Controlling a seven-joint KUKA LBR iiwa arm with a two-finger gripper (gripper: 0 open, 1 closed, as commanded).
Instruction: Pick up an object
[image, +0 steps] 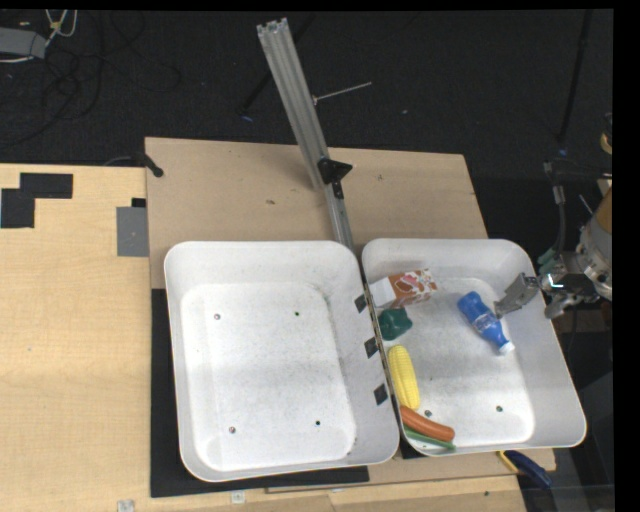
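Two white bins side by side on the bench, left bin, right bin holding blue bottle, red-and-white carton, green object, corn cob, hot dog, end effector at right bin's right rim near the bottle

A pale wooden bench top is seen at the left, with a tan board laid behind. A slanted grey aluminium rail is mounted on it. Dark carpeted floor lies beyond.
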